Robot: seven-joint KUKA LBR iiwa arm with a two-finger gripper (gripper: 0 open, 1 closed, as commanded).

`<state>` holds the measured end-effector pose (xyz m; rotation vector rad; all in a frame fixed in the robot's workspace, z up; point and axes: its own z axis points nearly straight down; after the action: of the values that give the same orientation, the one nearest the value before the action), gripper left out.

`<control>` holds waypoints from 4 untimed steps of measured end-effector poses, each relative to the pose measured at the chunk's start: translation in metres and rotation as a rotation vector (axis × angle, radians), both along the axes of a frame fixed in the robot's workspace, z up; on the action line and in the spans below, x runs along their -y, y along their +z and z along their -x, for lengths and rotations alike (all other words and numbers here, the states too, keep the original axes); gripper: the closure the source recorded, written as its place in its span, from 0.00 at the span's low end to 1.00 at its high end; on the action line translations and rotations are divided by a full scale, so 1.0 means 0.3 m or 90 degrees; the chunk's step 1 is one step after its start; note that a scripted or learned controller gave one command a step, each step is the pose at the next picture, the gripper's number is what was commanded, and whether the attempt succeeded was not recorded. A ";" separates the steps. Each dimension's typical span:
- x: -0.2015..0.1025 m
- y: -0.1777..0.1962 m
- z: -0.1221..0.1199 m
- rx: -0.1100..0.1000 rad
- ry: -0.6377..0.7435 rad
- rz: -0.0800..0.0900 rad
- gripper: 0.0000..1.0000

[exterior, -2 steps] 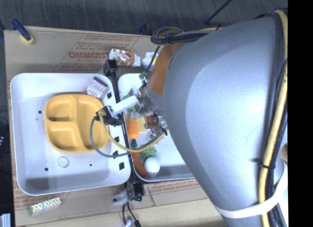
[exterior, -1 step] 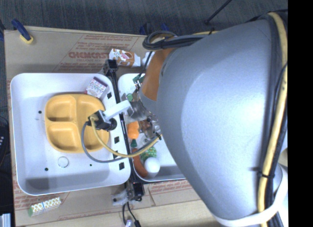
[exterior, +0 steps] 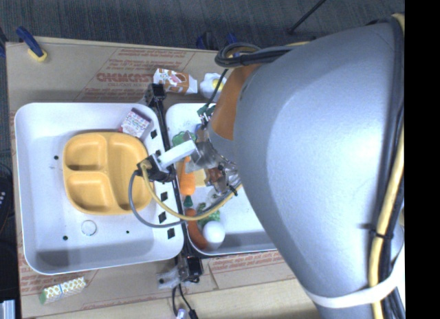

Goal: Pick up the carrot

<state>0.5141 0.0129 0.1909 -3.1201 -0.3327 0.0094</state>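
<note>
Cardboard is covering the counter [exterior: 103, 63] under two glossy white bins. Lying in the right bin [exterior: 237, 242], the smooth orange carrot [exterior: 186, 181] is pointing lengthwise up-down, just beneath the hand [exterior: 206, 163]; its grip cannot be judged.

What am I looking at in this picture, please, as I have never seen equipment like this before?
This is a single camera fixed above a bench, looking down at a slant. The big grey shape on the right is a robot arm reaching in; its end effector works low over the right white bin. Its job is to pick up the carrot, the orange piece lying in that bin beside the end effector. Whether it is gripped cannot be told. A white egg-like item lies nearer the bin's front. The left bin holds a yellow divided tray.
</note>
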 end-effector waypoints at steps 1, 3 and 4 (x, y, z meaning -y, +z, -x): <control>-0.005 0.031 0.001 -0.004 0.005 -0.003 1.00; -0.189 0.247 -0.120 0.001 0.061 0.001 1.00; 0.051 0.303 0.128 0.001 0.083 -0.001 1.00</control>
<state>0.4756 -0.0025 0.2819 -3.0912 -0.5356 0.0077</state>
